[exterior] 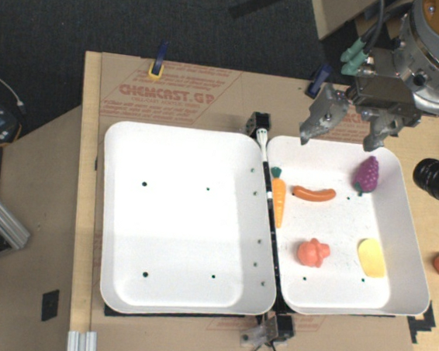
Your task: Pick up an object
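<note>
Lumpy pink fruit [313, 251], smooth yellow lemon [372, 256], spread metal hand [341, 137] above

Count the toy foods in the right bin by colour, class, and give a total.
Orange: 2, the carrot and the sausage
Purple: 1, the grapes
Pink-red: 1, the lumpy fruit
Yellow: 1, the lemon
Total: 5

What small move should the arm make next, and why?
Probably lower the pincer and shift it toward the purple grapes. Its open fingers hang above the back rim of the right bin with nothing between them, and the grapes lie closest, below its right finger.
</note>
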{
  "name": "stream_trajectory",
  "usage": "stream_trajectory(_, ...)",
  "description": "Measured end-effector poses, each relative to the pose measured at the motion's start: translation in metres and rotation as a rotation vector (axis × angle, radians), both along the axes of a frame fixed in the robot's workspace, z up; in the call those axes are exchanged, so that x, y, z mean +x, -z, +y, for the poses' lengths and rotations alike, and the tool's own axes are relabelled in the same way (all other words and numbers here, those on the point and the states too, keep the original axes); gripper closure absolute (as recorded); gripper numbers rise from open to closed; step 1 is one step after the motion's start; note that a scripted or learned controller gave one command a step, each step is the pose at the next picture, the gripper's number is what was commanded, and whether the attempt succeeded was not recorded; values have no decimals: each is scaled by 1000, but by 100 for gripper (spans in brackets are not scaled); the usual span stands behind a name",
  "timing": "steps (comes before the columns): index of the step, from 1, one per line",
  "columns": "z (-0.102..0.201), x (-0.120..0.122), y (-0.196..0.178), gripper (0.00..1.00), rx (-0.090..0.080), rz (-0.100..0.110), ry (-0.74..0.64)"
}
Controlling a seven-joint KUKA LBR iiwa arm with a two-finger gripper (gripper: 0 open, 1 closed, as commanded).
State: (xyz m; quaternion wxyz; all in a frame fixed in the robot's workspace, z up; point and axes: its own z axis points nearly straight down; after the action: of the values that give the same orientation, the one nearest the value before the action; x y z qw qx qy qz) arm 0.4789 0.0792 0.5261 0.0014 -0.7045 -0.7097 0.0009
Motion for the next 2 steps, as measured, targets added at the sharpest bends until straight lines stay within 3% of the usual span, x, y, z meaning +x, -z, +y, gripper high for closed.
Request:
stream_trajectory(1, 86, 0, -9, 0, 2, -6, -2)
stream_trajectory(2, 150, 0, -9, 0, 2, -5, 0)
